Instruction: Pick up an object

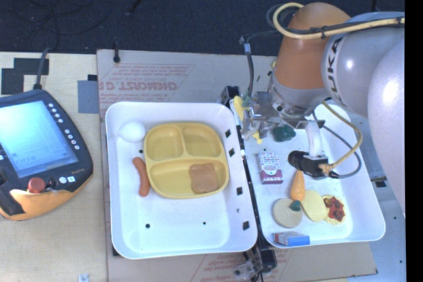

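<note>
— What sits in the left white bin (178, 221)?

— A yellow divided plastic tray (165, 142), with a brown square slice (203, 177) lying in its near right compartment. Outside the tray, a white egg-shaped ball (131, 131) lies in the bin's far left corner. An orange-red sausage (142, 176) lies just beside the tray's left edge.

— And the right white bin (362, 221)?

— A small red-and-white carton (269, 167) lies near the divider, with an orange carrot (298, 185) just to its right. Nearer the front are a round beige disc (287, 212) and a yellow lump (315, 207) touching a red-topped flat piece (335, 208). A blue-and-white flat box (291, 239) lies at the near rim, and a dark green lump (284, 133) lies towards the far end.

— Where is the gripper?

— The gripper (256, 121) hangs over the right bin's far left corner, close to the divider. The dark green lump is just beside it, to its right. Whether the gripper is open or closed I cannot tell from this angle.

— Which way do the long things point?

— The carrot's long axis runs near to far, thin tip towards the far rim. The sausage also runs near to far, slightly tilted. The carton's longer side lies the same way. The dark green lump is too small and shadowed to judge its axis.
</note>
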Controlling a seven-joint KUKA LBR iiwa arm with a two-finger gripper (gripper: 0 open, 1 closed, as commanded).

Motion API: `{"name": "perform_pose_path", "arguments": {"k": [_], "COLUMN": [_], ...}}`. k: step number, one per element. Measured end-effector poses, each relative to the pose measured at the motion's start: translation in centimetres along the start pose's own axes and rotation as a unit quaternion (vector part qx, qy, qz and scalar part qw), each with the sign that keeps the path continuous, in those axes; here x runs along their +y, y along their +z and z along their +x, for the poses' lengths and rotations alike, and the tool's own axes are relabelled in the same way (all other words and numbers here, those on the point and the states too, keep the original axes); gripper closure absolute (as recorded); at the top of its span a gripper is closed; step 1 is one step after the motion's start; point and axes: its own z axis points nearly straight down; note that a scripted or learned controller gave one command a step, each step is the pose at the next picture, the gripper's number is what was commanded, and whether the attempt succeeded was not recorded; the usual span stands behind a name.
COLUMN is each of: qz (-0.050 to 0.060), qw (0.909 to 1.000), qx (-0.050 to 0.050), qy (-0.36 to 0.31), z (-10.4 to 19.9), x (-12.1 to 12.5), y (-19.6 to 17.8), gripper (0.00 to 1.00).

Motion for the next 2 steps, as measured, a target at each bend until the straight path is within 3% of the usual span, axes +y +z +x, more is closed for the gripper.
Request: {"name": "perform_pose_path", "arguments": {"k": [1, 2], "qz": [0.0, 0.0], "qw": [1.0, 1.0], "qx": [0.0, 0.0], "qy": [0.0, 0.0], "z": [1.9, 4.9], "x": [-2.3, -1.9], "y": [1.7, 2.4], "gripper": [1.0, 1.0]}}
